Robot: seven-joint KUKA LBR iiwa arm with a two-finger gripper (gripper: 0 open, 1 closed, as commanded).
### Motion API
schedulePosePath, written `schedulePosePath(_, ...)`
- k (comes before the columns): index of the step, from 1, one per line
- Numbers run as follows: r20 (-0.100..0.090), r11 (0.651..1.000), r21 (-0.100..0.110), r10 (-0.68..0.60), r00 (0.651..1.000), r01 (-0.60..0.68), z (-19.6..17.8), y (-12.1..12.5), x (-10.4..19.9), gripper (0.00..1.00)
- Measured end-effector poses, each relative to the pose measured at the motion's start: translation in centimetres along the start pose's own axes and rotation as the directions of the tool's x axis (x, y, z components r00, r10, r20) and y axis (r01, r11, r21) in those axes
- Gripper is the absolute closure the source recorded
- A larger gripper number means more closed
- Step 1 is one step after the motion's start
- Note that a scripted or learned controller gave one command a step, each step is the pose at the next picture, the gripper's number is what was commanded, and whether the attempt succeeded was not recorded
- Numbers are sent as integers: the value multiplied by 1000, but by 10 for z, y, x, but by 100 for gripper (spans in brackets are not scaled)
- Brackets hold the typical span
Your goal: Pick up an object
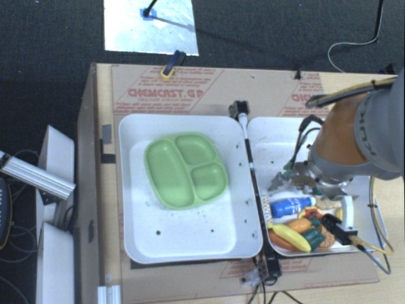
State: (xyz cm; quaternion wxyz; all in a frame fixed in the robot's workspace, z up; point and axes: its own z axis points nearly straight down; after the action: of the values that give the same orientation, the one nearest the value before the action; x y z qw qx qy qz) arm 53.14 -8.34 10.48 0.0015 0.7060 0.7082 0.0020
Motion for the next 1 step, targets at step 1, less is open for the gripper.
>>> schedulePosePath(1, 1, 1000, 5, 2, 1000, -2, 21, -4, 0, 0)
